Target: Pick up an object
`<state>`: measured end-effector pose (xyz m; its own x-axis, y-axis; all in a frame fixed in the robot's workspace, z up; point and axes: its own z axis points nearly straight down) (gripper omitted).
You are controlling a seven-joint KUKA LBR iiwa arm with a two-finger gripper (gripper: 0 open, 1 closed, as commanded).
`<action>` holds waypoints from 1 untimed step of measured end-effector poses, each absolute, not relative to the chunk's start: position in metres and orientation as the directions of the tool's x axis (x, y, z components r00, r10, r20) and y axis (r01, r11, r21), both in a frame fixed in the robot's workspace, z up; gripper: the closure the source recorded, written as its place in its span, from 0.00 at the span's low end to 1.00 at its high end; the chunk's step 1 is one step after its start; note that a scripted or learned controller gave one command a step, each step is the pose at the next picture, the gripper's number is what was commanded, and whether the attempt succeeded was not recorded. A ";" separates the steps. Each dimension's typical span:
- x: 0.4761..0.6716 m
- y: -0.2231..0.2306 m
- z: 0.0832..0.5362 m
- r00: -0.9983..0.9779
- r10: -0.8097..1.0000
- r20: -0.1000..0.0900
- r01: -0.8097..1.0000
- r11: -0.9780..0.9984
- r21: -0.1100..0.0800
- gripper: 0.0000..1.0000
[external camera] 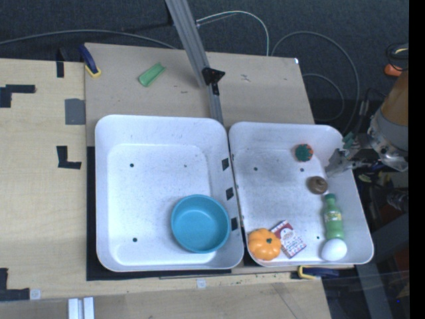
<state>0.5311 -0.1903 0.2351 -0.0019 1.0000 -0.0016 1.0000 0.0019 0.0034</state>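
Meanwhile, the gripper (340, 158) hovers at the right bin's (265, 135) right rim.
Whether its jaws are parted or closed, I cannot tell; nearest lie a brown object (317, 185) and green bottle (333, 216), right of centre.

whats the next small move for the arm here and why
Probably shift the pincer inward and down over the small brown object. The pincer sits at the right bin's right rim with nothing visibly held, and that object lies closest, with bare floor around it.
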 end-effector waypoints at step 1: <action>0.546 -0.134 0.239 -0.008 1.000 0.002 1.000 0.008 0.000 1.00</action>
<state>0.5464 -0.1338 0.2394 -0.0078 1.0000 0.0020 1.0000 0.0078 0.0002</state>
